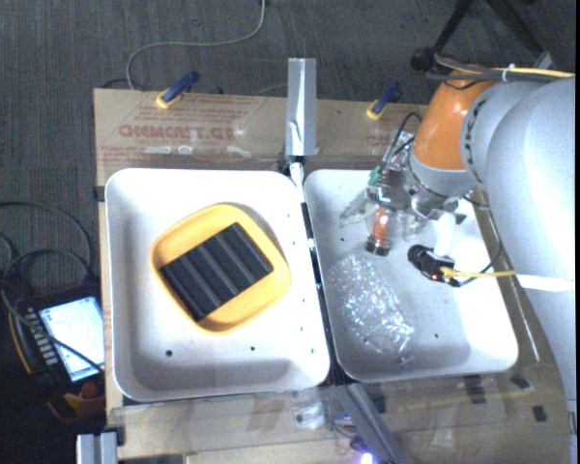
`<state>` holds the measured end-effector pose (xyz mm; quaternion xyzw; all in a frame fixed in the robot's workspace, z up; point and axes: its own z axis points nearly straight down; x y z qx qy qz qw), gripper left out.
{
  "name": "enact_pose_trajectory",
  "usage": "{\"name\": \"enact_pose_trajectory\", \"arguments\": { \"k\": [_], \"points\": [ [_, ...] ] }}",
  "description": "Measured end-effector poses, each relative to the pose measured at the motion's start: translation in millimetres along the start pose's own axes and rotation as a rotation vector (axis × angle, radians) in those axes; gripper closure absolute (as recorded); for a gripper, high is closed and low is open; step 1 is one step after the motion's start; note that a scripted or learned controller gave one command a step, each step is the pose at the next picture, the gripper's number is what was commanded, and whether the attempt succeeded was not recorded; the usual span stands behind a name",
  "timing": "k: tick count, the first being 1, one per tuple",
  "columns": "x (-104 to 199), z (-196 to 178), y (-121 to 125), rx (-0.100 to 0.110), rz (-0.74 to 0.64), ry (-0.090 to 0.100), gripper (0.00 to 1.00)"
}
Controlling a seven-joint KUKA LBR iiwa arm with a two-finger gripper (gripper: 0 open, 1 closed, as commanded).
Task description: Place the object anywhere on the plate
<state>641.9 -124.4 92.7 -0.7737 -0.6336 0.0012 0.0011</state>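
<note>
The grey arm's two-finger gripper (pixel 380 232) pinches a small clear orange-tinted bottle (pixel 379 228) above the right white bin (pixel 483 341). The yellow plate with a black ribbed centre (pixel 269 296) lies in the left white bin (pixel 140 288).

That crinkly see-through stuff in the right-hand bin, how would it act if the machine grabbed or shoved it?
The clear crumpled wrap looks thin and creased like film, so it would probably flop and crush rather than hold its shape. It seems very light for its bulk, so a push might slide or scatter it across the right bin. Its glossy surface suggests that it could slip from a pinch.

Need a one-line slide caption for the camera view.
Gripper over the right bin near crumpled clear plastic; yellow plate waits in the left bin.
</note>
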Motion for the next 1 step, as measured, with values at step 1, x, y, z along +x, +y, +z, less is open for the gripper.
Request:
{"name": "enact_pose_trajectory", "arguments": {
  "k": [1],
  "points": [
    [3.8,-25.1,25.8,-0.001,-0.036,0.001,1.0]
  ]
}}
